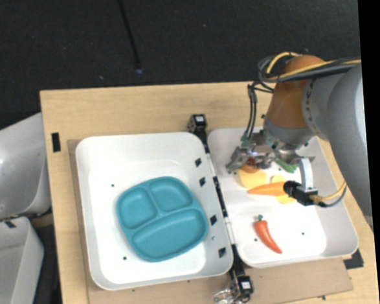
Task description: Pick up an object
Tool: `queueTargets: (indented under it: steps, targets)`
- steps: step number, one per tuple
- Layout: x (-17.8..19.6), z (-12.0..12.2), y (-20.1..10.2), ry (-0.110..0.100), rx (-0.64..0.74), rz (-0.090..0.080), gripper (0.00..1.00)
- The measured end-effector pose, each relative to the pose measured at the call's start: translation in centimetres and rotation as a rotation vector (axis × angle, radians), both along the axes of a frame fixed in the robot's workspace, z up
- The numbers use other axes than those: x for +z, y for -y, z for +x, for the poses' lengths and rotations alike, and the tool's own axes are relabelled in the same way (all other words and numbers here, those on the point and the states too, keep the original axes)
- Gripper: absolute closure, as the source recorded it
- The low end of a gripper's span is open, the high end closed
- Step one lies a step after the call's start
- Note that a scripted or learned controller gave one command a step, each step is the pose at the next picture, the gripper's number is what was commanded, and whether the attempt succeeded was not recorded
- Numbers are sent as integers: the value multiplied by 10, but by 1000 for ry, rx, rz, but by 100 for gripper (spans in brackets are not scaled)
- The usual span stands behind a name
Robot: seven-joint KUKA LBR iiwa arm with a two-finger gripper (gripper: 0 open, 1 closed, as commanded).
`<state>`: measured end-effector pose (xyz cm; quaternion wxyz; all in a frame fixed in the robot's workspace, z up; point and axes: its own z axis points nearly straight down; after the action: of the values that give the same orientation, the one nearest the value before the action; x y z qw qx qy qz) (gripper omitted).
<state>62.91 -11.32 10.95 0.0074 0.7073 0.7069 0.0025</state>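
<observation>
In the right bin [313, 237] lie an orange carrot [265, 189], some yellow pieces [249, 178] under and beside it, and a red chili pepper [267, 235] nearer the front. The gripper [255, 158] hangs low over the back of this bin, right above the yellow pieces and the carrot's left end. The wrist and its cables cover much of it. Nothing is clearly seen held.
The left bin [100, 167] holds a blue divided plate [161, 216]. The arm's grey body with its orange band [297, 101] looms over the right bin's back right. Black clips sit along the divider between the bins. A white object stands left of the bench.
</observation>
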Motion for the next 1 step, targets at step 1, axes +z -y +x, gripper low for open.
queueTargets:
  steps: [1]
  targets:
    - [-8, 1, 1, -12, -2, 5, 0]
